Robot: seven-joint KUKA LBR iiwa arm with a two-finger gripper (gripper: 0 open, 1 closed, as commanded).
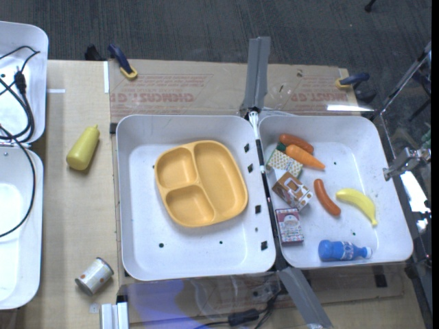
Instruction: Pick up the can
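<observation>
While two shallow white bins sit side by side across the middle of the frame, the can (94, 275) the task names lies outside both of them, on its side on the bare bench at the lower left, just beside the lower left corner of the left bin (130, 184). It is small and silver-grey with a dark open end and a red mark on its label.

The left bin holds a yellow divided plate (200, 182) with three compartments, resting near its centre. The right bin (384, 184) is crowded: two carrots (300, 149) near its upper left, a small patterned box (282, 162) touching them, a second printed carton (293, 192) below that, a red box (289, 225) near the lower left, a sausage (327, 197) in the middle, a banana (360, 201) to its right, and a blue bottle (343, 251) lying along the lower edge. A yellow mustard bottle (83, 148) lies on the bench at the left, well apart from the can.

At the far right edge a bit of metal hardware (405, 162) pokes in; whether this is the gripper, and how its jaws stand, cannot be told.

Judging from this, the pick has not begun. The can is untouched, and reaching, closing and lifting all remain, with the full width of both bins to cross.
</observation>
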